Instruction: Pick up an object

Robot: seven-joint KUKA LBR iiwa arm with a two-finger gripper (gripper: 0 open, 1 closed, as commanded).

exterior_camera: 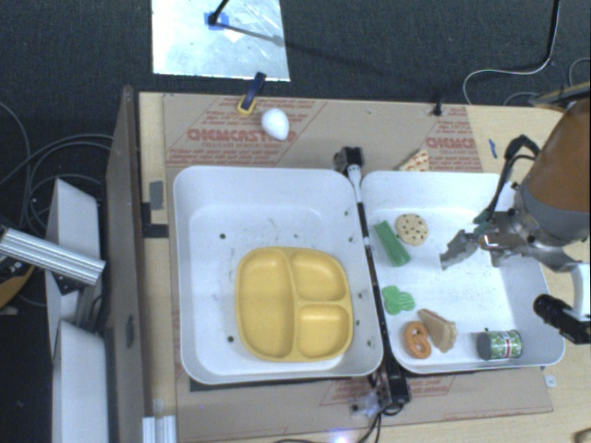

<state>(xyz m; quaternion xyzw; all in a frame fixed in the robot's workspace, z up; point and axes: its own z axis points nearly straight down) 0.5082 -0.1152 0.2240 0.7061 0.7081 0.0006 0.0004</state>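
Nearest the camera, along the front wall of the right bin (554,353), sit a small green-labelled can (500,344) on its side, a tan wedge-shaped toy (440,329) and an orange pretzel-like ring (416,341) touching that wedge. Further back in the same bin lie a small green lump (398,299), a long green stick-shaped piece (391,244) against the left wall, and a round speckled cookie (411,228).

Above the middle of this bin hangs the gripper (459,251), reaching in from the right on the grey arm with its orange band (565,166). Its fingers (452,253) look spread apart and released, with nothing between them, pointing leftward and a little down the picture.

No object is singled out, so the nearest candidates matter. From the fingertips the cookie lies just beyond, to the left and slightly toward the back; the green stick is further left, its long axis running along the bin wall, roughly crosswise to the reach. I judge the cookie the shorter move, though it is flat and would be hard to pinch; the can, with its axis running left to right, offers a rounder, fuller grip but lies well apart toward the front.

Left of all this, the other bin (199,201) holds a yellow divided plate (294,303), and a white egg (275,123) rests on the table behind.
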